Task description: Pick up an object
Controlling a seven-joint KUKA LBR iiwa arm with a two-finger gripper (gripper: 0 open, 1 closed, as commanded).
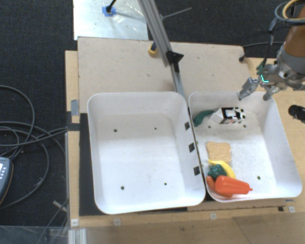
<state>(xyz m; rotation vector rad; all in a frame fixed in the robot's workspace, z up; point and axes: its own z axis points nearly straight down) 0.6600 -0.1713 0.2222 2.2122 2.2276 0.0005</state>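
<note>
The arm comes in from the right edge, cut off there so that only its orange band, grey wrist and gripper (256,89) can be seen. The gripper hangs over the far rim of the right bin (282,136), its two fingers spread apart with nothing between them; one finger (246,89) points down and left toward the bin, the other is a short stub near the rim. All the objects lie in the right bin. Nearest the gripper, at the far end, is a small black-and-white patterned object (233,115); its shape is too blurred to name. Just left of it lies a dark green piece (203,117) with a pale part beside it, also hard to make out. Further toward the near end of the right bin sits a tan slice of toast (218,151), then a yellow banana (222,167) partly overlapped by an orange carrot (232,186) with a green top. The carrot lies against the near wall. The left bin (96,151) touches the right bin along a shared wall bearing small dark clips. A grey pole crosses the counter (122,65) at a slant, its top end cut off by the frame.
</note>
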